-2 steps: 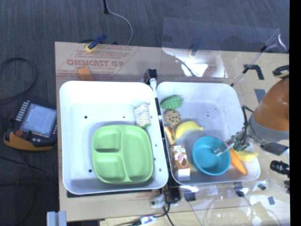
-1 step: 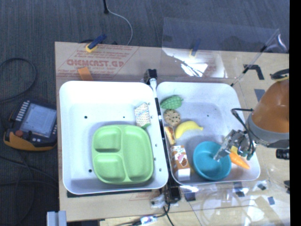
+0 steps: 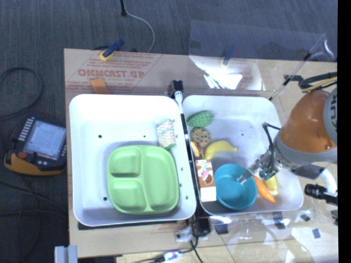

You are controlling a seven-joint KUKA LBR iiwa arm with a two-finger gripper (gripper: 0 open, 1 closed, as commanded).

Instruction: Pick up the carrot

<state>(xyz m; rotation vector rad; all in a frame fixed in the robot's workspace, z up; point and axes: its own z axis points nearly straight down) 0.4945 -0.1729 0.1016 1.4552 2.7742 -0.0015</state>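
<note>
Fingers (image 3: 265, 171) of gripper down over carrot's upper end; spread not discernible. Carrot (image 3: 265, 190): smooth orange taper, lying flat in right bin (image 3: 285, 125) near front right corner, long axis diagonal, narrow tip toward lower right. Touching right of glossy blue bowl (image 3: 235, 188). Yellow piece (image 3: 271, 184) just beside. Curved banana (image 3: 218, 148) farther left. Left bin (image 3: 88, 147) holds green compartment plate (image 3: 143, 178).

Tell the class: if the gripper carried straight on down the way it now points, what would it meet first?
Most likely the carrot, lying just below the gripper in the right bin, beside the blue bowl. Depth is hard to judge from above, so it could catch the bowl's rim instead.
</note>
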